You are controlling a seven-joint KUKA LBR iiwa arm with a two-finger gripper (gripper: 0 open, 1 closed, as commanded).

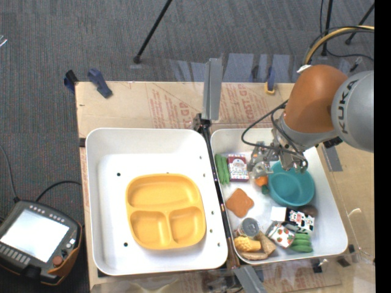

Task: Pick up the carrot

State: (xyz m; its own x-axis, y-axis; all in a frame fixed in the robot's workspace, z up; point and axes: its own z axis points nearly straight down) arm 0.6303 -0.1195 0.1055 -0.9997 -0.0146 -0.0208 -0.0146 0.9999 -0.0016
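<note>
Orange carrot (261, 180) is lying at the teal bowl's (293, 189) nine o'clock, the tool (267, 161) hovering above; its grip state is unclear.

The end effector (264, 166) sits low in the right bin (333, 224), over a small orange carrot (261, 180) just beside a teal bowl (292, 188). The left bin (104, 151) holds a yellow divided tray (165, 211).
</note>
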